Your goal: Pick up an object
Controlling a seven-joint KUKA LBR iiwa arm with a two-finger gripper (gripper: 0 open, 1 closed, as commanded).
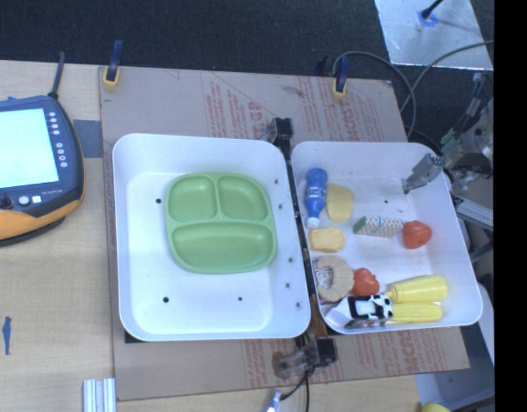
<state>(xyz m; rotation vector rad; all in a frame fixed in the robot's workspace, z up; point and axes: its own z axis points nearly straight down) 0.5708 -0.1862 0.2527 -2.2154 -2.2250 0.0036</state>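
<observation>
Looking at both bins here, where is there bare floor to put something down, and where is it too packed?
Left bin: a bare band rings the green divided plate, widest below it. Right bin: bare floor at the top, between the blue bottle and the gripper. Crowded: its lower left, around the cow toy and yellow corn.
</observation>
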